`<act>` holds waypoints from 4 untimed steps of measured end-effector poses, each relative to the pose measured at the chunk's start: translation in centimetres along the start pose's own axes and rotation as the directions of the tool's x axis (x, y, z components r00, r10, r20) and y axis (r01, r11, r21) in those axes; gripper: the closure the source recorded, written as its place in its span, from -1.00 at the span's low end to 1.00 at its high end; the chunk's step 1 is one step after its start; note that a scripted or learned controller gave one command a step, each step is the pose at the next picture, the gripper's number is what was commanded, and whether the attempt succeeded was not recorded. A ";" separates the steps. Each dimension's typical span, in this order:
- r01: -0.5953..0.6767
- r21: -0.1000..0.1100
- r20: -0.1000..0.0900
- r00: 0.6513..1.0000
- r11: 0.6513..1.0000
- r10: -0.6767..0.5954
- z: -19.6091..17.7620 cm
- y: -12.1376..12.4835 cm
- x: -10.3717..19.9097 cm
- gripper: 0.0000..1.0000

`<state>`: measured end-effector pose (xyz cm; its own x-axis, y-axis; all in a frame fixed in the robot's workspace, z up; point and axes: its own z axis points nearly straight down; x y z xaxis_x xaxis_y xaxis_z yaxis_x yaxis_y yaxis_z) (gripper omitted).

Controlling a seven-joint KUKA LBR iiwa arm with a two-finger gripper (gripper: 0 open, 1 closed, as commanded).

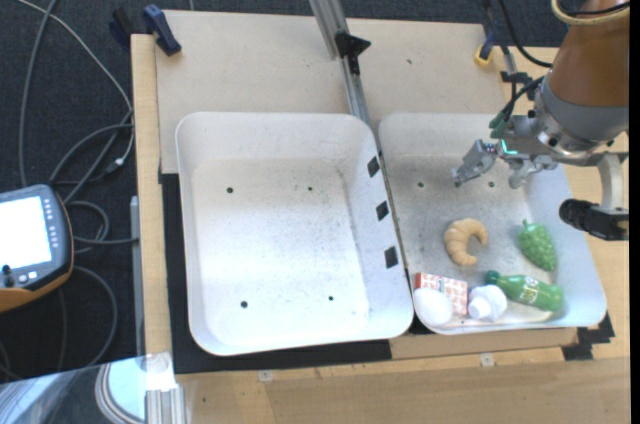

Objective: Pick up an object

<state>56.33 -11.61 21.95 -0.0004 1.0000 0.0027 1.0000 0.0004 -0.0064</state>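
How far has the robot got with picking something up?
Done: the gripper is over the right bin. In hand: nothing between its fingers. Left: go down and grab something, maybe the croissant, green grapes or green bottle in front of it.

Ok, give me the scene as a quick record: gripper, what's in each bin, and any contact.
gripper: above the right bin's upper part, nothing between its fingers
right bin: holds croissant, green grapes, green bottle, red-and-white packet
left bin: white, speckled floor
contact: gripper apart from all items
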 end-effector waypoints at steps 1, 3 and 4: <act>0.000 -0.004 0.001 1.000 1.000 0.000 -0.2 0.1 0.0 -1.00; -0.001 0.001 0.000 1.000 1.000 0.001 10.4 -0.1 0.3 -1.00; 0.000 -0.001 0.001 1.000 1.000 0.000 12.9 -0.1 0.4 -1.00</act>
<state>56.13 -11.17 9.10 0.0001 1.0000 0.0020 1.0000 0.0000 -0.0052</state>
